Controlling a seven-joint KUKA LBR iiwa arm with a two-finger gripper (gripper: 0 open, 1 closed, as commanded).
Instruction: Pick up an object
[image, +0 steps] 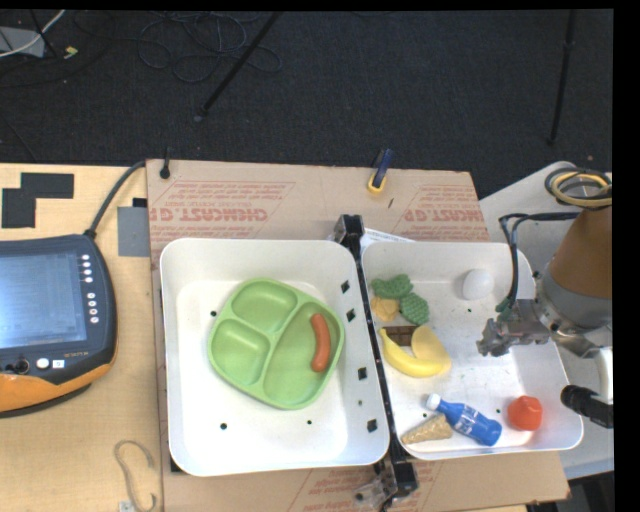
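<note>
Bench-top right bin (548, 440): we cannot tell the gripper (492, 340) finger state; banana (420, 357) lies just left, apart.

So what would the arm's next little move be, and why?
Probably a short move left and down toward the banana. The gripper sits over a bare patch of the right bin with nothing between its fingers, and the banana is the closest item, lying in the open with room around it.

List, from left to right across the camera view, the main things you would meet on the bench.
Tablet controller → green divided plate → sausage → banana → blue bottle → red object.
</note>
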